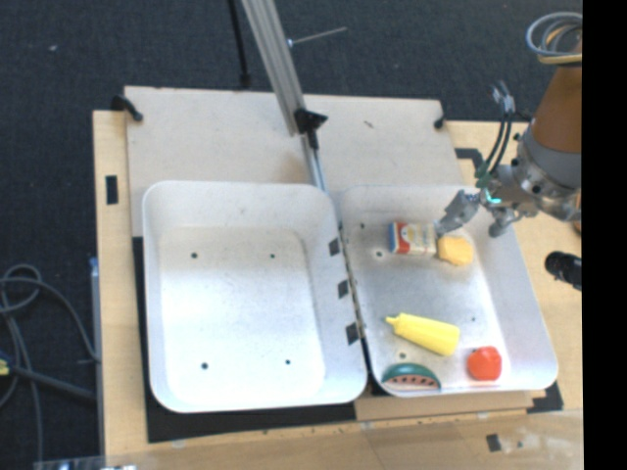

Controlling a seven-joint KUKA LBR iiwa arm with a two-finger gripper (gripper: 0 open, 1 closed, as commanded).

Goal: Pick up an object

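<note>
Objects all sit in the right bin point(509, 292), none lifted, so the pick is not yet done. Gripper point(458, 213) hangs w/ fingers apart, gripping nothing, just above the small carton point(411, 237) and yellow block point(456, 252) (likely targets). Count: 1 carton, 1 block, 1 mustard bottle point(425, 331), 1 tomato point(484, 363), 1 watermelon slice point(411, 376); 2 bins

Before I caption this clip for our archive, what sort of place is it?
Probably a robotics lab: two white bins on a bench, toy food like a yellow bottle, and loose cables on dark carpet.
</note>
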